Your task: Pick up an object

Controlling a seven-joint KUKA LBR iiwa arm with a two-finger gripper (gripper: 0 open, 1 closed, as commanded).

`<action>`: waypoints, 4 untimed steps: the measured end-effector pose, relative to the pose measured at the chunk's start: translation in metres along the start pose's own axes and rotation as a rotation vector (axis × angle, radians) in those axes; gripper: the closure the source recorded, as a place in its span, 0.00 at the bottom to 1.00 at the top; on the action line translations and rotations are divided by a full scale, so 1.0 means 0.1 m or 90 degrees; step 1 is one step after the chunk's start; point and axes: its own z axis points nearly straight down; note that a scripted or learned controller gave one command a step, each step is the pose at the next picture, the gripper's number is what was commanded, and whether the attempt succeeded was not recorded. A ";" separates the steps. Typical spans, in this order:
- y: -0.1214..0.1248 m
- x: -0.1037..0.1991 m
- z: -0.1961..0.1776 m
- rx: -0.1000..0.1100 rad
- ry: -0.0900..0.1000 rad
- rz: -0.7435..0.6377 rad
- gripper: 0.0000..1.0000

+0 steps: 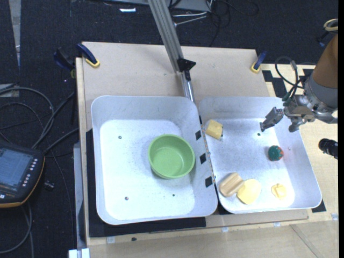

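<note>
Over the right bin (301,160), jaws (283,121) spread wide, holding nothing, arm cut off at the frame edge, small green-red ball (276,153) below, details blurred.

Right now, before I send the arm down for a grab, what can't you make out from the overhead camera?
- Grey arm with orange band: cut off by the right edge.
- Two-finger gripper: too small to tell if anything touches it; it hangs above the right white bin.
- Small green ball with red spots: blurred, markings unclear.
- Small yellow lump: shape too small to identify.
- Green plastic bowl: its near wall hides some of the inside.
</note>
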 end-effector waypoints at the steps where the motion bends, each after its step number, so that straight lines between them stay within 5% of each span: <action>1: 0.01 -0.06 0.61 0.003 0.001 0.000 0.00; 2: 0.06 0.02 1.16 0.003 0.001 0.000 0.00; 3: 0.06 0.02 1.22 0.000 0.000 0.000 0.00; 4: 0.06 0.02 1.11 -0.001 0.000 0.000 1.00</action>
